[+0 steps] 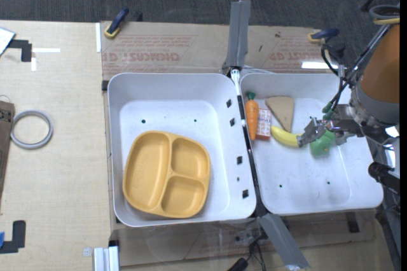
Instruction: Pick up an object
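The claw (313,134), grip state unclear, hovers touching the curved yellow banana's (284,136) right end, near a green toy (321,144).

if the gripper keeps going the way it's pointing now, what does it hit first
Most likely the banana: the gripper points left with its tip by the banana's near end. Depth is unclear, so it could pass just above.

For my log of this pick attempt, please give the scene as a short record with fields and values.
left bin: holds yellow plastic divided plate
right bin: holds orange toy carrot, yellow toy banana, tan wedge-shaped piece, green toy object
end effector: low over right bin, between banana and green object
grasp: cannot tell
bench, left side: grey tape ring
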Robot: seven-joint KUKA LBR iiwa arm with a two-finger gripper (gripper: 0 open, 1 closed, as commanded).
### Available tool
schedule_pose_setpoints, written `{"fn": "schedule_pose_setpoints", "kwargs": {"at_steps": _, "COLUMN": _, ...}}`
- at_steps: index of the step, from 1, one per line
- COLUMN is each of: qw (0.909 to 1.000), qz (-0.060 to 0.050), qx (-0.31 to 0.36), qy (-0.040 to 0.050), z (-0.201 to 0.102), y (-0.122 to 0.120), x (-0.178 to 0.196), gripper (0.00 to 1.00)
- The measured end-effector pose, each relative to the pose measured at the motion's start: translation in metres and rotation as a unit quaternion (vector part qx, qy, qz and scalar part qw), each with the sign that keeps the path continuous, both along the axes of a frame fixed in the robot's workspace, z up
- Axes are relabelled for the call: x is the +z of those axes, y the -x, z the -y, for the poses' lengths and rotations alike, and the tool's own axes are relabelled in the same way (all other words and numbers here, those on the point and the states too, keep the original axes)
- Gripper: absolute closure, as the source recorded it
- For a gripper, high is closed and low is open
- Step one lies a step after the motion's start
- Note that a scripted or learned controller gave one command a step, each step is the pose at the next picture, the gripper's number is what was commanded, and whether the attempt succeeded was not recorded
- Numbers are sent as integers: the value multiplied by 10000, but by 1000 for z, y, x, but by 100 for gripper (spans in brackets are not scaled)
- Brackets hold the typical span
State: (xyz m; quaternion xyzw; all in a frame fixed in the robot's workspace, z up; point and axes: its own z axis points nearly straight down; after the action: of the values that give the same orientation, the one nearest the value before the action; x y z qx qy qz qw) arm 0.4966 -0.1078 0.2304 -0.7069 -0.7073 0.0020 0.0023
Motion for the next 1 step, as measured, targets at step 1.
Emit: {"fn": "schedule_pose_setpoints", "kwargs": {"at_steps": 1, "qw": 9971, "qz": 28, "qx": -757, "qy": 6, "z": 31, "y": -116, "x": -139, "gripper": 0}}
